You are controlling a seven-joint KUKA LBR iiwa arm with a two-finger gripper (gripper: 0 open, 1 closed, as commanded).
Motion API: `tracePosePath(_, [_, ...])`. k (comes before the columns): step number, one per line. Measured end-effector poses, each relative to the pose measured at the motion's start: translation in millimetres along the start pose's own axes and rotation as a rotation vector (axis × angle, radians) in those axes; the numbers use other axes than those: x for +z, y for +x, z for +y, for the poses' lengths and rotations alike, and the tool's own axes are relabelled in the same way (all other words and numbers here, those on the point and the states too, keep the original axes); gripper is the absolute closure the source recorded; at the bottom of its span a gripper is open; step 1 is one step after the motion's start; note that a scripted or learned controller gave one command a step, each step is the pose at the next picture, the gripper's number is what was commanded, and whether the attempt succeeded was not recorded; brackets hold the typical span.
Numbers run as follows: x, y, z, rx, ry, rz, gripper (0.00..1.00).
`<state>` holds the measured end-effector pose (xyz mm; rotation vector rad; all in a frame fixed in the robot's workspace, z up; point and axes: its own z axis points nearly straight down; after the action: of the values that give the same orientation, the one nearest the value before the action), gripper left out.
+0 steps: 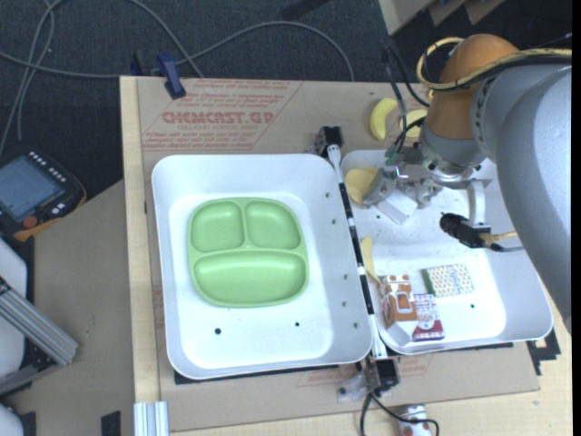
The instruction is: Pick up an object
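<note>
Gripper [399,198] down in the upper left of the right bin [508,280]; open or closed, I cannot tell.
Two white bins on a brown tabletop [227,116], dark carpet [91,25] around: left bin [172,243], one green plate [247,251]; right bin, one yellow piece [360,184] near the gripper, one yellow sliver [367,248], one orange packet [397,302], one red-and-white packet [427,321], one green-checked pad [449,280].

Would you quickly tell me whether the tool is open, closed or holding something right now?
Tool: cannot be told from this view; it hangs over the far left corner of the right bin.
</note>
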<state>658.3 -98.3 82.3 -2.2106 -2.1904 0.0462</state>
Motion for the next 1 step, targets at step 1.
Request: tracePosePath(1, [3.3,-57.0,-124.3,-0.007,-0.040,0.000,0.00])
